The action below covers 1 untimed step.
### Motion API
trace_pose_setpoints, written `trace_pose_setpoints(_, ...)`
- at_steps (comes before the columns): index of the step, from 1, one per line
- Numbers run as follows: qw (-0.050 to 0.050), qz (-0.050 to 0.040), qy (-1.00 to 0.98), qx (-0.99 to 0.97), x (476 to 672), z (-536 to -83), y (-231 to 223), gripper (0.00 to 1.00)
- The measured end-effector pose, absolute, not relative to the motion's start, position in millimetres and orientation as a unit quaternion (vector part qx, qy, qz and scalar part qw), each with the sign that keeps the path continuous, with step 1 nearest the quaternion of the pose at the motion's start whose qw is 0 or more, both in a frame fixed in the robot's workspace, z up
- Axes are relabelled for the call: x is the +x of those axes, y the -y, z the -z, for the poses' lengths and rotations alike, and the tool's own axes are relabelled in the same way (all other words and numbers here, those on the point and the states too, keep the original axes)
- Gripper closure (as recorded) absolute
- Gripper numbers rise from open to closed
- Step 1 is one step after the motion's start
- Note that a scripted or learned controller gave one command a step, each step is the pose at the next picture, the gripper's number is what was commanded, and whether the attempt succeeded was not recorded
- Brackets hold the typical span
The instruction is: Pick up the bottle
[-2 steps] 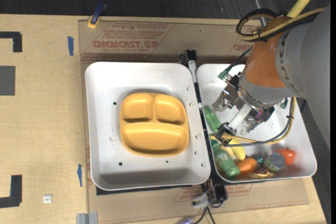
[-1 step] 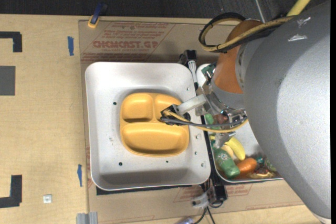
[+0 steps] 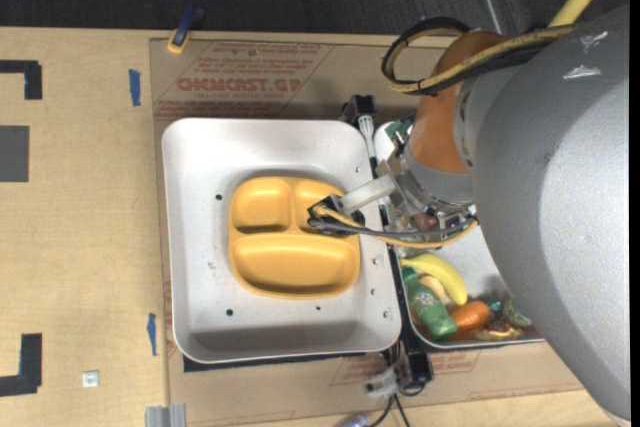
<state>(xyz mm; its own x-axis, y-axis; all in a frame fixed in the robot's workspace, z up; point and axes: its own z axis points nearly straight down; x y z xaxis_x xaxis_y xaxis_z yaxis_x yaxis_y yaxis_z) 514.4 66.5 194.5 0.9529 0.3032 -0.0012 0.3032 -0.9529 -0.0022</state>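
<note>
The gripper (image 3: 412,207) hovers over the shallow white right bin's (image 3: 487,262) far-left corner, and I cannot tell its grip. A green plastic bottle (image 3: 432,315) lies nearer, beside a yellow banana (image 3: 445,277).

Yellow divided plastic plate (image 3: 295,255) looks smooth and glossy; shallow white bin (image 3: 195,215) smooth with a soft sheen; brown cardboard sheet (image 3: 240,65) matt
</note>
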Motion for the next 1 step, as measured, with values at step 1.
trace_pose_setpoints(1, 0.002, -0.0023, 0.1, -0.995, 487.5, -206.8, -1.1, 1.0)
